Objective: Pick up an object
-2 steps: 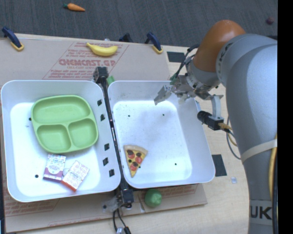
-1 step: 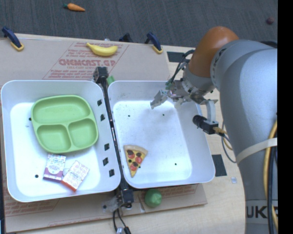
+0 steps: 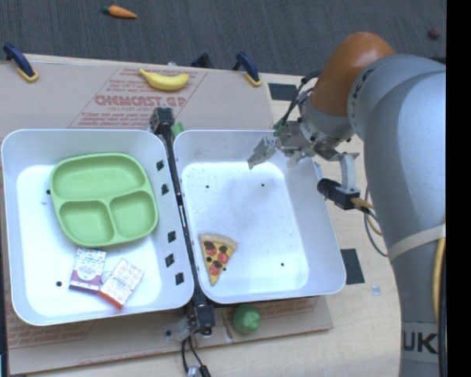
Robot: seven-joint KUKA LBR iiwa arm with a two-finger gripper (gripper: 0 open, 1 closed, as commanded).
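Nearest the lens, the grey arm [image 3: 404, 179] towers beside the right bin [image 3: 318, 234]; its gripper [image 3: 261, 153] hangs over that bin's far rim, fingers spread, pinching nothing; the pizza slice [image 3: 217, 256] lies near the bin's front-left corner.

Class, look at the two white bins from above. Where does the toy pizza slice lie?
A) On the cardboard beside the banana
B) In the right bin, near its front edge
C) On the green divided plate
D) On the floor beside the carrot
B: the pizza slice lies on the floor of the right bin, near its front-left corner, apart from the green divided plate in the left bin.
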